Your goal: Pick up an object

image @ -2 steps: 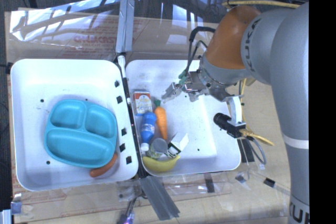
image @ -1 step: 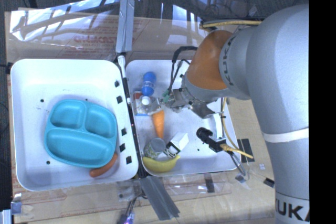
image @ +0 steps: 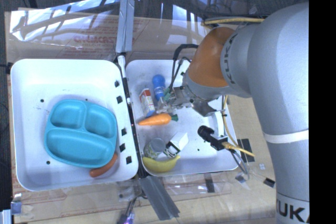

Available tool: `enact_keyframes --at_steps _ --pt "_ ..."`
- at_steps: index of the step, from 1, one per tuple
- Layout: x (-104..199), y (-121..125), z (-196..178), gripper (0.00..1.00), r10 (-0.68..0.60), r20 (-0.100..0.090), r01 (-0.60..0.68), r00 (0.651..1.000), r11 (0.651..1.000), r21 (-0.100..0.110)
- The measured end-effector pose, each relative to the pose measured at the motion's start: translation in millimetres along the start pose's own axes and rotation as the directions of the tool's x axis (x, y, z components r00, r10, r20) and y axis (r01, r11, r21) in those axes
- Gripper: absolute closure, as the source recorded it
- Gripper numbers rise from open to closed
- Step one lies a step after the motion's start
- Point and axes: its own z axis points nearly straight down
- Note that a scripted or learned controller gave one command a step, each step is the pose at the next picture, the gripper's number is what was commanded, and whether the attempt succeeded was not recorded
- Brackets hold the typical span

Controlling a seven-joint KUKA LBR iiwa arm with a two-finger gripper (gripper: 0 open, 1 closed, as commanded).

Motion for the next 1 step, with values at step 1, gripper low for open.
enact_keyframes --at_steps 1 --pt "39.4 57.3 -168.4 1.00 0.054 0.003 -0.054 0.999 0.998 0.012"
